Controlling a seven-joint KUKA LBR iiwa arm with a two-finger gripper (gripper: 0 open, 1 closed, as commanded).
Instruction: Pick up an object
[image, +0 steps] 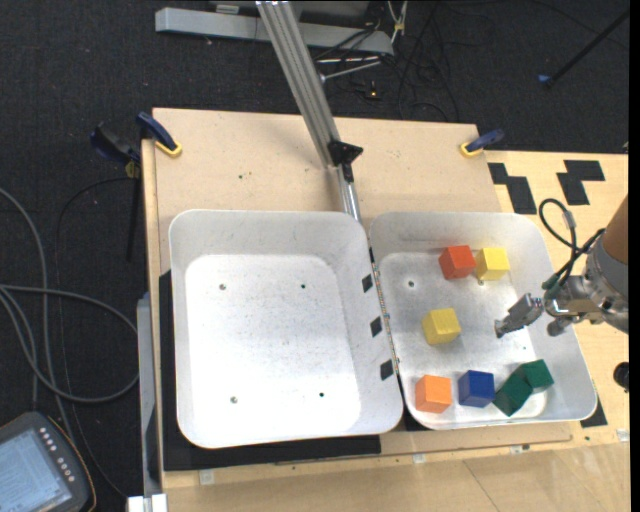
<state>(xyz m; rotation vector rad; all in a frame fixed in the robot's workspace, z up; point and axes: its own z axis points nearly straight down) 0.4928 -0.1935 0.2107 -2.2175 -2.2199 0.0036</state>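
Six blocks lie in the right bin (400, 300): an orange-red block (457, 261) touching a yellow block (492, 263) near the far wall, a second yellow cube (441, 326) mid-bin, and an orange cube (433, 393), a blue cube (477, 389) and a green block (524, 385) along the near edge. Most of the arm is cut off at the right edge of the view. Its gripper (515, 318) hangs over the bin's right side, right of the middle yellow cube and apart from it, too small and blurred to read its opening.
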